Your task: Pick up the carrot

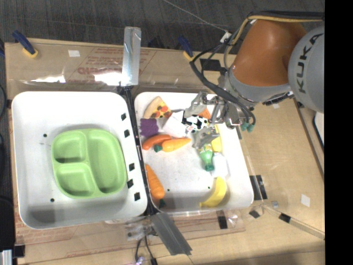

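Looked like a robotics lab setup, not anybody's kitchen. A big industrial arm (pixel 276 54) with KUKA lettering came in from the upper right, cables (pixel 212 54) looped off it. The bench (pixel 287 170) was plain tan board with black tape marks (pixel 259 187) at lower right and blue clamps (pixel 25 44) at upper left. Two white bins (pixel 33 109) sat side by side mid-frame, the right one full of plastic toy food (pixel 165 143), the left holding a green divided plate (pixel 88 162). Dark carpet (pixel 83 7) ran across the top. Total test-rig vibe.
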